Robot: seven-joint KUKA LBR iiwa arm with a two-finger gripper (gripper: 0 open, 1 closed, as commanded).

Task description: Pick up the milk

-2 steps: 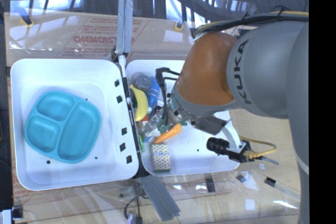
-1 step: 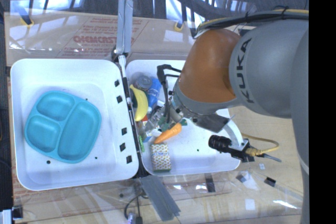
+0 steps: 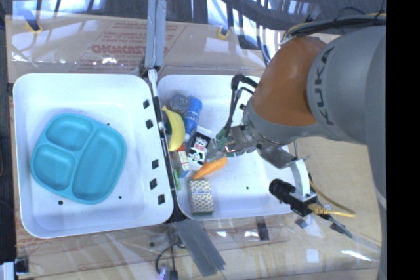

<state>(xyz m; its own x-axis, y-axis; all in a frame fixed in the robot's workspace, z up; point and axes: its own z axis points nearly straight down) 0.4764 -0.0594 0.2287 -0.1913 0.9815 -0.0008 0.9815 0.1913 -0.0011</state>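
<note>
You see the arm reaching in over the right bin, its gripper low among the clutter at the bin's left side. You cannot tell how the gripper stands. The milk lies just beside it, between the banana and the carrot. A blue can lies above; a blue plate sits in the left bin.
</note>
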